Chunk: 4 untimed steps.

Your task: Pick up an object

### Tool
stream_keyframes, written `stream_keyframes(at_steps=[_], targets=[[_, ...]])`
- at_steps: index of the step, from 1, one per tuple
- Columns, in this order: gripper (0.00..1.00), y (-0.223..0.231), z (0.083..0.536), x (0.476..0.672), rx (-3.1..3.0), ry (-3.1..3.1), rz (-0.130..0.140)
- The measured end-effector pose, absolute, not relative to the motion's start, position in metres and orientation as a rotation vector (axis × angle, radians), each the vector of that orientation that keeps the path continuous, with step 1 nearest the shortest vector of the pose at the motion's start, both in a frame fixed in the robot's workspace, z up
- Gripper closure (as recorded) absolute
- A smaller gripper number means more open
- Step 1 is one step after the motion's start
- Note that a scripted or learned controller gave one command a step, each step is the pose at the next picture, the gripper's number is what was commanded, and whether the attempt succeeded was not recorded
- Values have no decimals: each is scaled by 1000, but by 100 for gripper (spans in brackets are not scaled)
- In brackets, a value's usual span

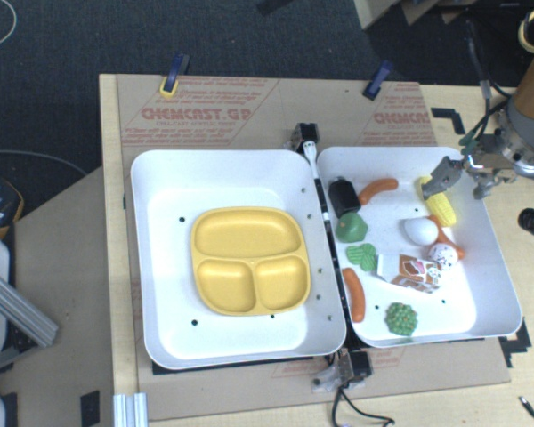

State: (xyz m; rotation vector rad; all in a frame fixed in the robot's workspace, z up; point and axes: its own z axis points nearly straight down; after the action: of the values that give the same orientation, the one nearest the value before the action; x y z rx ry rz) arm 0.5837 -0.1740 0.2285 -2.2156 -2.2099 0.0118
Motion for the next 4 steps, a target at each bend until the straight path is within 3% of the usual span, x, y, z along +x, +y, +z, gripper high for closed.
stream_keyframes(at_steps=[1,2,4], targets=[[0,-174,236,586,-2220,-2221,0],[0,-167,189,590,-2216,-2219,5],[0,-166,81,578,-2217,-2217,5]])
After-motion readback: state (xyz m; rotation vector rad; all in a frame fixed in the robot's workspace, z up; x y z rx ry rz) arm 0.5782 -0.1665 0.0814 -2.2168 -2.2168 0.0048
